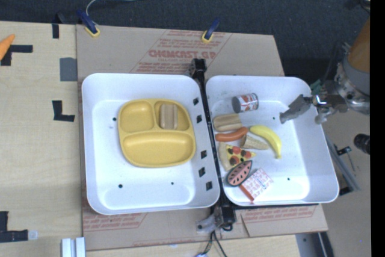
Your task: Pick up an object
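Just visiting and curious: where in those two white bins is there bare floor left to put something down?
The left bin has bare floor around the yellow tray, widest along its near edge. In the right bin, the stretch right of the banana is bare. Its left side is crowded: can, hot dog, pizza slice.

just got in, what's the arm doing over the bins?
The gripper is reaching in from the right, over the right bin near its far right side, with nothing between its fingers. The toy food lies untouched to its left: a can, hot dog, banana, pizza slice and a few other pieces. The left bin holds a yellow divided tray. No pick yet.
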You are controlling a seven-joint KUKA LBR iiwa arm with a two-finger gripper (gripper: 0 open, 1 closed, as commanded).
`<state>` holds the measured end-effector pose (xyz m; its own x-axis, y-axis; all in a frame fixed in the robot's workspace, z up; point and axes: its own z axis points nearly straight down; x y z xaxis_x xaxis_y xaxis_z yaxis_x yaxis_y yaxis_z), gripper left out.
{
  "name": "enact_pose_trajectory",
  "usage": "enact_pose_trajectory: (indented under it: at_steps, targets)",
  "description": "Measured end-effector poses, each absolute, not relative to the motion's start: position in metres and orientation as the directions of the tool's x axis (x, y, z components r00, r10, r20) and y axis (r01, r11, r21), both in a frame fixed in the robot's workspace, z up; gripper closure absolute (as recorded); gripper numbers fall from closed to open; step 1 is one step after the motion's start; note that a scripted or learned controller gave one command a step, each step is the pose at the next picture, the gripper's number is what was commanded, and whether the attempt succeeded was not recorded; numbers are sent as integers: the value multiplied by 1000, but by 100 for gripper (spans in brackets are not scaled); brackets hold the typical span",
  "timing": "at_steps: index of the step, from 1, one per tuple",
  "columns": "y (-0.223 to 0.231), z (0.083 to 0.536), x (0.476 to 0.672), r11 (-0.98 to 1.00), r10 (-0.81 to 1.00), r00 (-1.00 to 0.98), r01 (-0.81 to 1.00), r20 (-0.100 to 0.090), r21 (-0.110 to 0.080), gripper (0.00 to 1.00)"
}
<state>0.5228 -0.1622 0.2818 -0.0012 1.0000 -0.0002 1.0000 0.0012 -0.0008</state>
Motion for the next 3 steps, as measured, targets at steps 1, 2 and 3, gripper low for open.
enact_pose_trajectory:
  at_steps: [1,2,3]
  targets:
    - [-213,189,543,0,1000,0,1000,0,-3,0]
    - [-175,87,579,2,1000,-2,1000,0,4,0]
    - [-176,97,579,1,1000,-1,1000,-3,5,100]
